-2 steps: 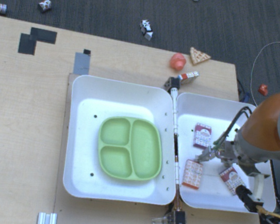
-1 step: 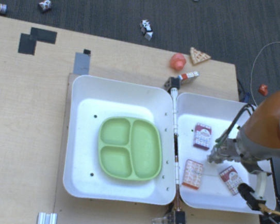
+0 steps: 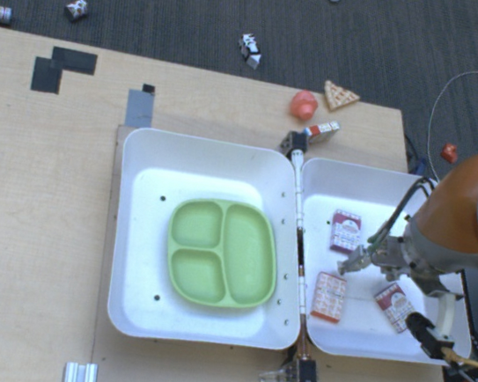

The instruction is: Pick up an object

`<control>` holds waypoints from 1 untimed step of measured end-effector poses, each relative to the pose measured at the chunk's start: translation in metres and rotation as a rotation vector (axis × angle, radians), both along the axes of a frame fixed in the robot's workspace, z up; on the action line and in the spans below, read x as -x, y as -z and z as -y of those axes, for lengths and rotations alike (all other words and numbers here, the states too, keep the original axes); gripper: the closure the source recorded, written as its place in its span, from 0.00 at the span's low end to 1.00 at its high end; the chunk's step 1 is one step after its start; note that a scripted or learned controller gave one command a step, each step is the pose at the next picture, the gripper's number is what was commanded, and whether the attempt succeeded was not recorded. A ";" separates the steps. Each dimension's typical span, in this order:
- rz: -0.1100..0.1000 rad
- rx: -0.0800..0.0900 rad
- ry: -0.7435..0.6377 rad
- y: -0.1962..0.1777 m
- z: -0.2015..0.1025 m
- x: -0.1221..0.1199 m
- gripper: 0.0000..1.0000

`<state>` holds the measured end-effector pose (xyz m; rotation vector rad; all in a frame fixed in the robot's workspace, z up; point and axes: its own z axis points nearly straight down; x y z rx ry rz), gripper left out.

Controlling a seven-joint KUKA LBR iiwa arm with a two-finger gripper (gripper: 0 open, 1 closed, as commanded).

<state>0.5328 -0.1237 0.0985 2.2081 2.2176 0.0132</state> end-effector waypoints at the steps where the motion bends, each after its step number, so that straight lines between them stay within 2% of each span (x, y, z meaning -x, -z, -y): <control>1: 0.000 0.001 0.004 0.011 -0.028 0.042 0.00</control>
